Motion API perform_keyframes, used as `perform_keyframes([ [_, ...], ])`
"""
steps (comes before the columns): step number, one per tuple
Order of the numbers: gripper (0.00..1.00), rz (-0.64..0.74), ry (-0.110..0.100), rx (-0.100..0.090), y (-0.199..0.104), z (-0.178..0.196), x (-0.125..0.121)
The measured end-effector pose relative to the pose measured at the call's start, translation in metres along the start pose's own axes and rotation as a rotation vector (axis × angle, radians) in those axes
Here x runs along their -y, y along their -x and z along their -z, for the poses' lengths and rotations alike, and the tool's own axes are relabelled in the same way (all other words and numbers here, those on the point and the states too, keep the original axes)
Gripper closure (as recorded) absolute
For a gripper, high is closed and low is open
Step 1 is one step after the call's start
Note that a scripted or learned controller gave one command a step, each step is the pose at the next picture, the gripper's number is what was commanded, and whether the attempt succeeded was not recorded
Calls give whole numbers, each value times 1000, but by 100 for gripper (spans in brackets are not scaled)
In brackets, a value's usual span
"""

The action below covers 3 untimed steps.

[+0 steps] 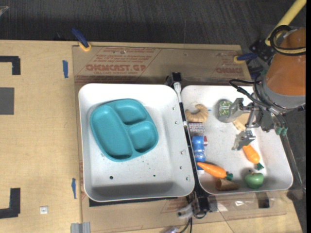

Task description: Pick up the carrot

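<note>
Gripper [244, 141] at right of frame, over the right bin [286, 171]; fingers point down just above a small carrot [251, 154]; grip state cannot be told. Nearest the bottom edge: green apple [254, 179], brown piece [226, 184], a longer carrot [212, 169] beside the bin's left wall. Further up: blue bottle [198, 147], croissant [197, 113], round green-grey item [225, 108]. Left bin [97, 178] holds a teal divided plate [124, 128].

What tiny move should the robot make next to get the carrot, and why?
Probably lower a little: the gripper hangs just above the upper end of a small orange carrot in the right white bin, nothing between its fingers. A longer orange carrot lies farther left.
</note>
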<state>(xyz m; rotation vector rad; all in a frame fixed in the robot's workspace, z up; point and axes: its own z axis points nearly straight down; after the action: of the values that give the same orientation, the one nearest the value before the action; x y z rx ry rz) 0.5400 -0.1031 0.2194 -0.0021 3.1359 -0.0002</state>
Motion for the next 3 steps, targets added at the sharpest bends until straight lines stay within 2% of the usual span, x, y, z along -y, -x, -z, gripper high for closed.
perform_keyframes([
  [1,0,61,2,-8,0,-99,62],
  [2,0,39,-2,7,-7,-130,106],
  [3,0,-320,-1,5,-8,-130,120],
])
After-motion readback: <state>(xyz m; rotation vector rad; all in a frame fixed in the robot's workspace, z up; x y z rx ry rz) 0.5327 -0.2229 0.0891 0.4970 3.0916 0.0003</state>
